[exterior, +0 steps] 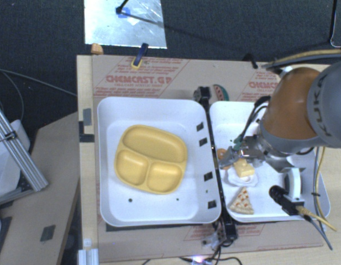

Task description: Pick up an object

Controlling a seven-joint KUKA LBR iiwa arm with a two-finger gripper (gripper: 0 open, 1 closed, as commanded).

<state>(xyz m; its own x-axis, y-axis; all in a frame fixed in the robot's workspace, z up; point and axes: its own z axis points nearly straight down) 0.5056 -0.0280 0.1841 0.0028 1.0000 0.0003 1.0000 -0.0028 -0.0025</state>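
Reaching in from the right, the grey robot arm with an orange band [294, 112] hangs over the right-hand shallow white bin [235, 120], with its two-finger gripper [235, 155] low over that bin's left half, close to the divider between the bins. Whether the gripper is wide, narrow or holding anything cannot be told from this view. A small pale-yellow block [245, 169] sits just beside the gripper, toward the near side, resting on a flat white rounded piece [237, 179]. A triangular toy pizza slice with a tan crust [242, 202] lies nearer the front rim of the same bin, apart from the gripper. A small orange piece [221, 153] lies by the bin's left wall. The left-hand shallow white bin [153, 106] holds a yellow three-compartment plastic plate [151, 159] near its middle. Both bins rest on a brown cardboard sheet with red lettering [159, 76].
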